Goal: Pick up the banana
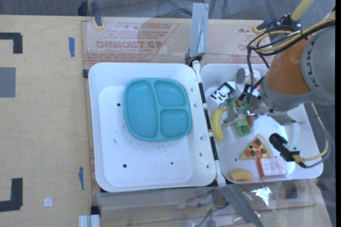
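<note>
1. Writing: a clear sheet (144,39) behind the bins carries red block lettering, too blurred to read for sure. A red-and-white packet (273,167) at the front of the right bin (232,159) has print too small to read. A small black-and-white item (219,94) near that bin's back left has white marks, not legible.
2. Banana (217,122): yellow, slightly curved, in the right bin. It lies lengthwise front to back along the bin's left wall, just beside the divider btw the two bins.
3. Gripper (237,114): low over the right bin's middle, just right of the banana. Can't tell if it's wide or narrow; wrist and clutter hide it.
4. Arm (287,69): grey w/ orange band, comes in from the right and covers the bin's back right.
5. Green toy (243,126): right at the gripper, near the banana's right side, crowding that spot.
6. Pizza toy (256,149): front centre of the right bin, just left of the packet. An orange-yellow piece (241,174) lies by the front left corner.
7. Left bin (106,156): holds a teal three-part plate (157,108) toward the back; dark specks on the floor.
8. Bench (37,114): pale wood w/ blue tape bits (71,46) and black corner marks (13,42).
</note>
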Controlling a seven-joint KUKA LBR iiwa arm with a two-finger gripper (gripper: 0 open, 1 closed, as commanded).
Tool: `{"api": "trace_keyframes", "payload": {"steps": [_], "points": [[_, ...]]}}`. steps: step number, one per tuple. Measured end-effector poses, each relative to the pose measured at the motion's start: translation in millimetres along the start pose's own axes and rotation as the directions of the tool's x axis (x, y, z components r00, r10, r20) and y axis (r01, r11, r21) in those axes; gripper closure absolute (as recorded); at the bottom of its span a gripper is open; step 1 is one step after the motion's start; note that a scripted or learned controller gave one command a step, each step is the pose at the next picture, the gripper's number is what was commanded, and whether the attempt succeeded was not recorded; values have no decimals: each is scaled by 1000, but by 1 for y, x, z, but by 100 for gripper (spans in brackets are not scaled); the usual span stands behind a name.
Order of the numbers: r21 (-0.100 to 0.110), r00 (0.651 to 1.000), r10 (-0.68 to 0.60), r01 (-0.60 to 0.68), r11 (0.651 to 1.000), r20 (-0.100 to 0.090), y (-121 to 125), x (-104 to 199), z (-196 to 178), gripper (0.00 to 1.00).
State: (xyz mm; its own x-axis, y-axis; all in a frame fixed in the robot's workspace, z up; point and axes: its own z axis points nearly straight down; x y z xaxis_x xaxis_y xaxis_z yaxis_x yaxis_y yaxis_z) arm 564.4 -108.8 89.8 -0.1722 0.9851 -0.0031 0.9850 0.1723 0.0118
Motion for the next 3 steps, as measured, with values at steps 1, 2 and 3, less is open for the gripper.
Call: {"api": "trace_keyframes", "payload": {"steps": [1, 2, 3], "points": [[-3, 938, 346, -346, 938, 3, 8, 10, 0, 0], [5, 968, 252, -252, 968, 5, -52, -66, 1, 0], [-2, 969, 249, -249, 969, 0, 8, 3, 0, 0]]}}
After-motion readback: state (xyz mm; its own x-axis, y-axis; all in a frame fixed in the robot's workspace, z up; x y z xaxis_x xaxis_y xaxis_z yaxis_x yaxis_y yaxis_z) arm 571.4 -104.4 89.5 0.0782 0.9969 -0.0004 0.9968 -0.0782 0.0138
